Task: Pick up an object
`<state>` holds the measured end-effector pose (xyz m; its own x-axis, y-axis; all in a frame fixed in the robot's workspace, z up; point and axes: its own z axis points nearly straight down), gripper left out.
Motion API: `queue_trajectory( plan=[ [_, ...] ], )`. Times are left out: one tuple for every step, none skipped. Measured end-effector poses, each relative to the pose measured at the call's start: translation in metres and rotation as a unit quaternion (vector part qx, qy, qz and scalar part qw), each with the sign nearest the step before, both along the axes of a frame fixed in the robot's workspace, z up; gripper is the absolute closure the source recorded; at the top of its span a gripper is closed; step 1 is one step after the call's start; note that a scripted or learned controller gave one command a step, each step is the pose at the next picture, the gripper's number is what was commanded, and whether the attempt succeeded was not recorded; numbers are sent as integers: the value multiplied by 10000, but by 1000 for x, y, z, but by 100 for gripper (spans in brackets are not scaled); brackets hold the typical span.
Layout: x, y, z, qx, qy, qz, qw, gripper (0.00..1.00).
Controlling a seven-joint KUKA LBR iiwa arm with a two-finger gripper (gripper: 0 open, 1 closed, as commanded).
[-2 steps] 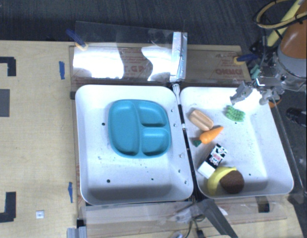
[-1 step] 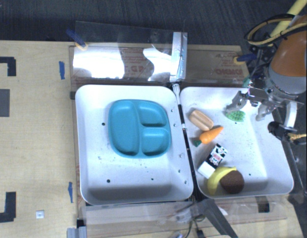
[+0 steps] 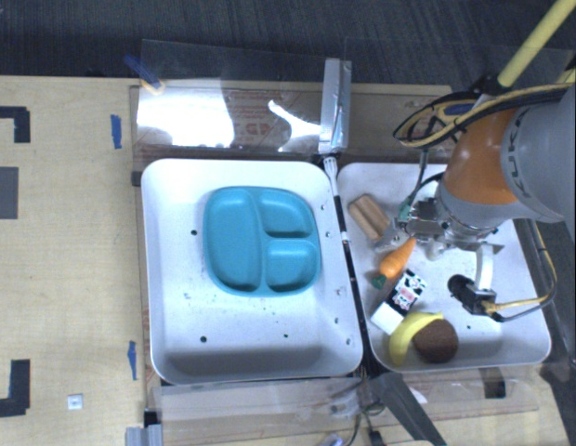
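Though I cannot tell the jaws' state, the gripper (image 3: pixel 416 234) should centre over the orange toy (image 3: pixel 397 259) before closing.

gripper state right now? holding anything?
Gripper: cannot be told from this angle; it is over the right bin, beside the orange carrot toy.

Lit brightly from above, with harsh white glare on the clear sheet (image 3: pixel 204 124); soft shadows, slightly blurry throughout.
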<state>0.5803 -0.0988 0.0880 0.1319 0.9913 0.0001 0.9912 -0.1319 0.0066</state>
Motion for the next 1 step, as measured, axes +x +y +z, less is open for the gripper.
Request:
queue_trajectory(
  plan=[
    [1, -2, 11, -3, -28, -29, 10000, 100]
  ],
)
